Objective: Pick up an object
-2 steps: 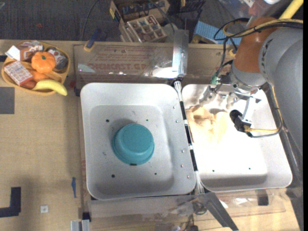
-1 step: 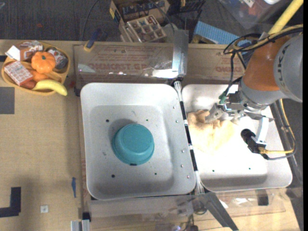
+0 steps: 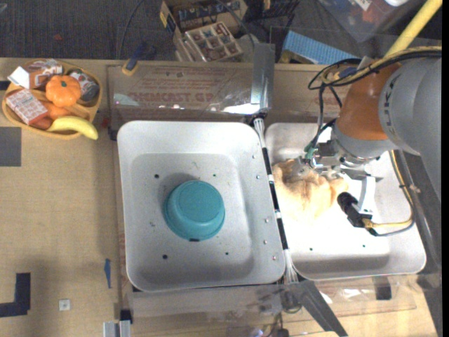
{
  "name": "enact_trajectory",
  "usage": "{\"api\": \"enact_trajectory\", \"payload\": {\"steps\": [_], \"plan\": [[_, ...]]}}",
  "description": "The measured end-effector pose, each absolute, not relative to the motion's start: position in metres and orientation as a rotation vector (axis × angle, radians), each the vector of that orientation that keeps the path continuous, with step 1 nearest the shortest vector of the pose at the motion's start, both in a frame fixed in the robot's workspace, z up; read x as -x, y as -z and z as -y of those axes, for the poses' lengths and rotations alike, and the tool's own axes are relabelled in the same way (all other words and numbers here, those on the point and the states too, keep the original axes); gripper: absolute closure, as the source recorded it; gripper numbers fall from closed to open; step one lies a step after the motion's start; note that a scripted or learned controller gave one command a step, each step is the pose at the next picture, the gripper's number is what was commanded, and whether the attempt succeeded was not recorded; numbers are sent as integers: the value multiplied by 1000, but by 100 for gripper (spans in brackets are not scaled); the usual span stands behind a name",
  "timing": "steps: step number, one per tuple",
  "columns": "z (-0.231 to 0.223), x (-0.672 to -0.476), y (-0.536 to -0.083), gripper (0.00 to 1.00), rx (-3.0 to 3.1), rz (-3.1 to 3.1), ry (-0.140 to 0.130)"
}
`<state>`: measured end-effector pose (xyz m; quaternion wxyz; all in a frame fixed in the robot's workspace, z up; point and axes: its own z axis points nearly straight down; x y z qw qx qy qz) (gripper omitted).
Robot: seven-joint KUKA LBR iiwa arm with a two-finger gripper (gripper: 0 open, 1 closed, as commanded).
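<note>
two shallow white bins are seen side by side on a wooden counter (image 3: pixel 56 223). nearest, an upturned teal bowl (image 3: pixel 195 210) is set in the middle of the left bin (image 3: pixel 140 160). in the right bin (image 3: pixel 365 255), a tan crumpled soft object (image 3: pixel 307 192), too blurred to name, is placed near the upper left corner. the tool (image 3: pixel 324 164) is positioned over its upper edge; whether it is wide or narrow cannot be told. farther back, at the counter's left, a basket (image 3: pixel 17 112) of toy food is seen, with a banana (image 3: pixel 74 126) and a small pumpkin (image 3: pixel 63 90).

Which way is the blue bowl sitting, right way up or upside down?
Upside down. The teal bowl in the left bin shows a flat round base on top and a wider rim around it, and no hollow inside can be seen.
</note>
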<state>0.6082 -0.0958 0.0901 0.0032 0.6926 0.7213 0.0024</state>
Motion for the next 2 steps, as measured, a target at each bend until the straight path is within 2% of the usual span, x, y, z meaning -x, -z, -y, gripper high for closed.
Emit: {"api": "enact_trajectory", "payload": {"steps": [1,2], "plan": [[97,-609,-101,100,-2175,-2254,-16],[84,-655,-201,100,-1848,-2536,-1]]}}
